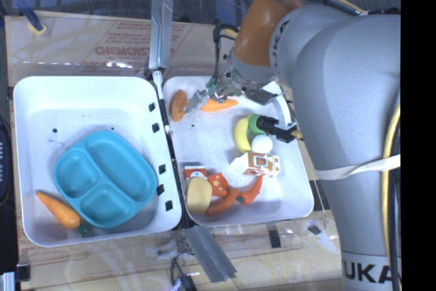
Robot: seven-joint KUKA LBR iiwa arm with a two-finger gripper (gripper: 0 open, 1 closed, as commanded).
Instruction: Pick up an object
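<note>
Small carrot (220, 105) lies at twelve o'clock in the right bin (204, 143), just beside the low-hanging gripper (204, 95), likely its target; whether that is clenched, I cannot tell.

L bin (24, 146): upper half bare, wide open from top of frame. Lower half taken by blue divided plate (102, 177), w/ carrot (58, 209) jammed betw. plate & lower-left corner. R bin (301, 191): bare patch on floor mid-left, approx. centre of frame. Upper end crowded: brown disc (178, 105) against divider wall, small orange carrot (219, 105) just beside gripper (206, 93). Right side blocked by yellow piece (242, 135), white egg (261, 144) & arm (340, 78) overhead. Bottom end packed: tan piece (199, 194), red box (212, 182), red-orange pepper (238, 195), white carton (257, 164), all close together.
</note>
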